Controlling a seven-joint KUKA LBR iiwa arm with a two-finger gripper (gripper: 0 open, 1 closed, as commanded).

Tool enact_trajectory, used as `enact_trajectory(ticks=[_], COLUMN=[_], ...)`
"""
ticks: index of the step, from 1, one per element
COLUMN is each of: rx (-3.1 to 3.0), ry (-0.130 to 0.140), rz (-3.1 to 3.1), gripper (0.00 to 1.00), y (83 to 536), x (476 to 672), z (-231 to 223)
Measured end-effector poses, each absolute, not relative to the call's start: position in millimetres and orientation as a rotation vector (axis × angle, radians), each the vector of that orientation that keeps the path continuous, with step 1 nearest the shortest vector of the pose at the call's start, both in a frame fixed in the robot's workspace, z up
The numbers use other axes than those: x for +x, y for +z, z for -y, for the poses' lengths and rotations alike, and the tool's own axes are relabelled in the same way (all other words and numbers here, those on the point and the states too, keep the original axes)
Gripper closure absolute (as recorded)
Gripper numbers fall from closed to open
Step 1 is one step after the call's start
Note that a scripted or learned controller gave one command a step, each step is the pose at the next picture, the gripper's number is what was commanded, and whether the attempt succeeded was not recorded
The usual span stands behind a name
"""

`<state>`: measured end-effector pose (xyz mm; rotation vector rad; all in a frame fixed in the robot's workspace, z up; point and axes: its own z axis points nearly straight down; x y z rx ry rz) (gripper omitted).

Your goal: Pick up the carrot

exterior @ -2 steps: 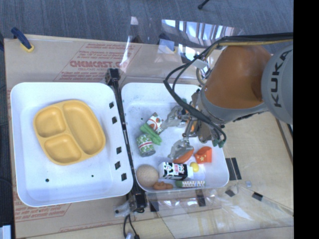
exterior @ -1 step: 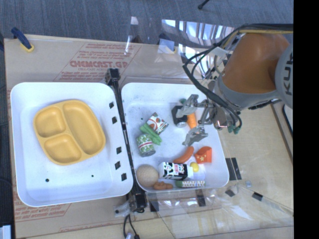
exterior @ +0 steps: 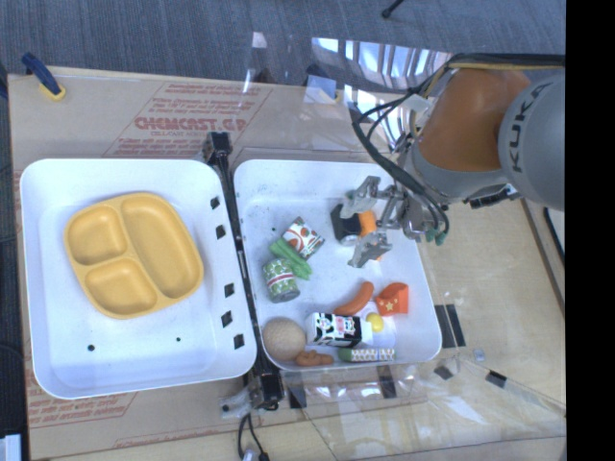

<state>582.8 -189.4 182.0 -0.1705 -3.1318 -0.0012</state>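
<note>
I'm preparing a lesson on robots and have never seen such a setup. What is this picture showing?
One camera looks down at a slant on a bench. The grey robot arm with an orange band reaches in from the right. Its two-finger metal gripper has a small orange piece between its fingers, possibly the carrot. The left shallow white bin bears a yellow divided plastic tray. The right white bin holds toy food, including a small green can and a cow-patterned carton.

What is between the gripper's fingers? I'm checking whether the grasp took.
An orange piece, likely the carrot, sits between the fingers of the gripper, beside a black part. The fingers cover most of it, so its full shape is hidden.
</note>
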Motion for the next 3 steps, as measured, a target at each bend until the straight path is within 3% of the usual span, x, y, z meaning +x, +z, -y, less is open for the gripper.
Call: enact_trajectory(ticks=[1,2,3], rx=[-0.085,-0.072,-0.225], ry=[-0.001,0.002,0.003], rz=[3.137,3.146,3.141], gripper=[0.0,1.0,1.0], y=[89,104,161], x=[611.6,615.3,649.8], z=[208,206,211])
